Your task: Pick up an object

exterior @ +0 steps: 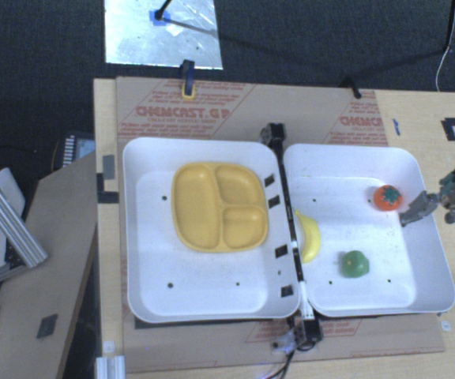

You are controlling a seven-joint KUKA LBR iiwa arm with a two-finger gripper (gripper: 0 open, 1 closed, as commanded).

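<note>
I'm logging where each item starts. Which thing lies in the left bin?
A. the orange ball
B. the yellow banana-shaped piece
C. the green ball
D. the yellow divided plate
D: the yellow divided plate lies in the middle of the left bin, while the orange ball, the green ball and the yellow banana-shaped piece all lie in the right bin.

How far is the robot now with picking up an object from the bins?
Nothing looks picked up yet. The gripper is at the right bin's right side, close to the orange object, with nothing seen in it. The green object and the yellow object lie in that bin, and the yellow tray lies in the left bin. The grasp and the lift are left.
</note>
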